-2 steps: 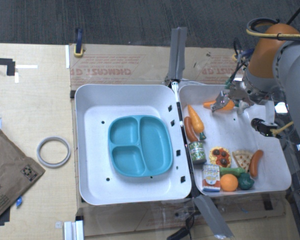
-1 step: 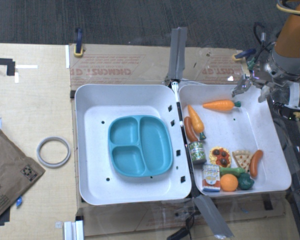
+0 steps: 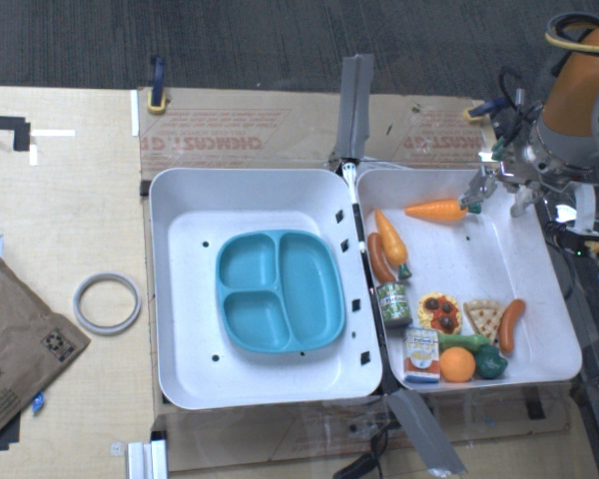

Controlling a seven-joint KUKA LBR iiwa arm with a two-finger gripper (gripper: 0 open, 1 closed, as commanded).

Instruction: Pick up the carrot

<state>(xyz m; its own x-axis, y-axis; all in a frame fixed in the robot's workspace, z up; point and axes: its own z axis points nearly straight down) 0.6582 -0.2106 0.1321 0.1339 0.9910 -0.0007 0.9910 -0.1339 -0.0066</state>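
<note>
Arm [image 3: 569, 98] reaching in from right | claw [image 3: 476, 190] clamped on carrot [image 3: 434, 210] | above right bin [image 3: 564, 367]

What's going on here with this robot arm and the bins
A grey and orange robot arm reaches in from the right over the right bin. Its gripper sits at the green leafy end of a toy carrot, which lies near the bin's far wall. Other toy foods lie along the bin's left and near sides. A blue divided plate lies in the left bin.
</note>
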